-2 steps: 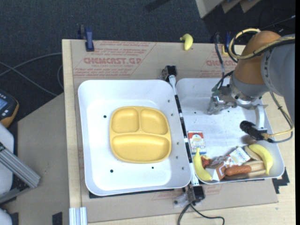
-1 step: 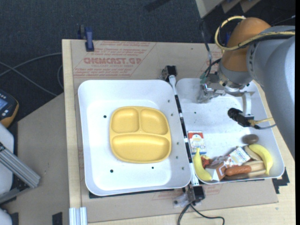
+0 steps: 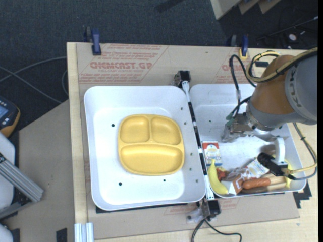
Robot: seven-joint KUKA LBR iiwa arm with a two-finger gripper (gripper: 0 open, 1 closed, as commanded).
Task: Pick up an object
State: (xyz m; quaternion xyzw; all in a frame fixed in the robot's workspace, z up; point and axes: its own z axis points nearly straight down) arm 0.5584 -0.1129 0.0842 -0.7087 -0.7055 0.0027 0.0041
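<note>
Camera view puts the small red-and-white cardboard carton [image 3: 210, 150] as the likeliest thing to take. It lies flat on the floor of the right-hand white plastic bin [image 3: 212, 102], a little way from the hand [image 3: 236, 128], on the hand's side toward the wall shared by the two bins and slightly nearer the camera. Its long axis seems to run along that wall, so a grasp across the short sides looks the sounder choice. It is boxy, with flat printed faces that should be stiff enough to squeeze.

The hand hangs low over bare bin floor and has nothing in it that can be seen. Whether it is open or closed cannot be told at this slant.

Beyond the carton from the hand lies a yellow curved plastic banana [image 3: 216, 178], smooth and glossy, its tip close to the carton's near edge; touching or not is unclear. Beside the banana, and further from the hand, are a crumpled printed packet [image 3: 246, 171] and a reddish-brown sausage [image 3: 255, 184], rounded and likely slippery.

Well away, across the shared wall, the left-hand white plastic bin [image 3: 101, 135] holds a yellow divided plastic plate [image 3: 151, 144]. Both bins stand on the pale wooden desk [image 3: 75, 135].
</note>
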